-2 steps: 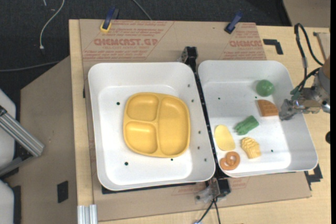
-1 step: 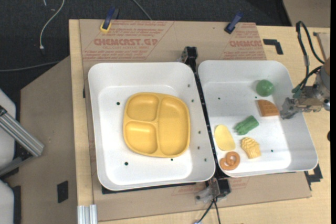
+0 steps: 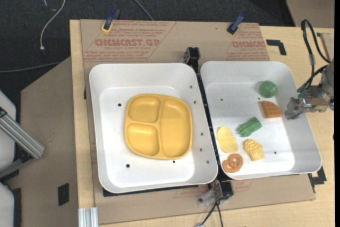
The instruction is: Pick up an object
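camera view: gripper (image 3: 295, 108) sits at the right bin's (image 3: 223, 74) right wall, can't tell how it's set. inside that bin, a brown block (image 3: 270, 109) lies just beside the gripper, green ball (image 3: 268, 88) above it, green piece (image 3: 248, 126) further left.

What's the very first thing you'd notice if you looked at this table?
The big yellow plastic divided plate jumps out first, lying alone in the middle of the left white bin. Next comes the cluster of small toy foods in the right white bin: a round green ball, an orange-brown block, a green pickle-like piece, a pale yellow oval, a yellow ridged piece and a small orange ring. The pincer sits at that bin's right edge.
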Available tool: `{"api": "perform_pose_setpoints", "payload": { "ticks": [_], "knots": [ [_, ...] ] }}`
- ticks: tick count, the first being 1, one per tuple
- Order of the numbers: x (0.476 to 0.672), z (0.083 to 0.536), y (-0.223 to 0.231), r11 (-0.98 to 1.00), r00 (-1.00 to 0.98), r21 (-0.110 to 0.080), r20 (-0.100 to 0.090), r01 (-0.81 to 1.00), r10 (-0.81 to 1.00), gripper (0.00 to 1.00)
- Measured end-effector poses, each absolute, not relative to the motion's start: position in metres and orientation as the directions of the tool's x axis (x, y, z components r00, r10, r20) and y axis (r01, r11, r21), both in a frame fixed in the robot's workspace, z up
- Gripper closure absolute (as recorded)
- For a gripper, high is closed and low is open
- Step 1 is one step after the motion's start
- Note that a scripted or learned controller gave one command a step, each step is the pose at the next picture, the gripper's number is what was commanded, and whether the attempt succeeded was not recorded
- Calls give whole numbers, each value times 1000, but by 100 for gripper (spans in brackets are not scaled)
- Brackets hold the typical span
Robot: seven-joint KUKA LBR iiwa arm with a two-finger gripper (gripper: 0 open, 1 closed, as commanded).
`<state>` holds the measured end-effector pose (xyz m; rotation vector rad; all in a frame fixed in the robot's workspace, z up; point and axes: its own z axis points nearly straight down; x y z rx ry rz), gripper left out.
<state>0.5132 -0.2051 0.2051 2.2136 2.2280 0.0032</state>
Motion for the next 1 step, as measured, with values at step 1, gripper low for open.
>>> {"api": "perform_pose_setpoints", "payload": {
  "ticks": [1],
  "knots": [
    [515, 204, -198, 6, -6, 2, 1, 1000, 1000, 100]
  ]
}}
